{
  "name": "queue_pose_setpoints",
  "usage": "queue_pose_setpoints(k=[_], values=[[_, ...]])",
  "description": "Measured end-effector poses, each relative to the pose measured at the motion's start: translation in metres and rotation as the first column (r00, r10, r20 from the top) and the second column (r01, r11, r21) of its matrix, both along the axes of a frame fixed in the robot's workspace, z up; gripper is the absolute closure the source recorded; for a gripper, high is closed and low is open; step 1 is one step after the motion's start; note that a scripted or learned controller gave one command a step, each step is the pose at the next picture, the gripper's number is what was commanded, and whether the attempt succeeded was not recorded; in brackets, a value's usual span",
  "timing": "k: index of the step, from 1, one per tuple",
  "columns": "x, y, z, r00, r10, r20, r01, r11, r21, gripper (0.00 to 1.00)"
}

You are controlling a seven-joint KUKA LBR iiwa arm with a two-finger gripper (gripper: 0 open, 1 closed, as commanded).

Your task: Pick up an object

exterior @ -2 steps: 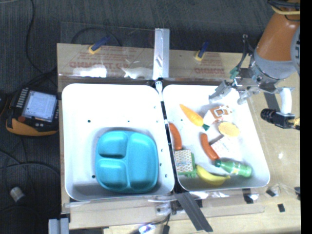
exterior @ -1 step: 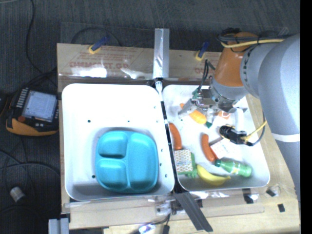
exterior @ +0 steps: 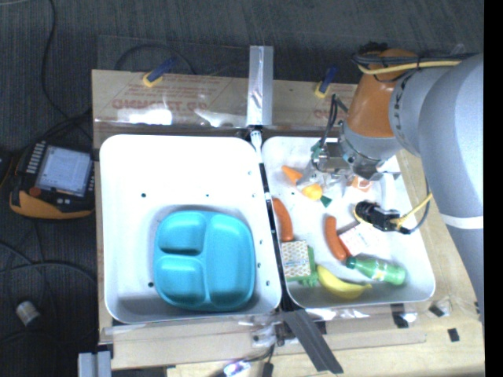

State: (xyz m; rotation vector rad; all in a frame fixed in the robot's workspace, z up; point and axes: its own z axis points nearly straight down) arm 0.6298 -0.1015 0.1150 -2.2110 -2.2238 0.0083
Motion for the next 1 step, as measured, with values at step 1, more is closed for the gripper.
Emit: queue_pose_setpoints(k=[1], values=[[0.0384, 0.0235, 0.0922, 0.995, -0.100, 0.006, 0.100, 0.995, -0.004, 1.00]])
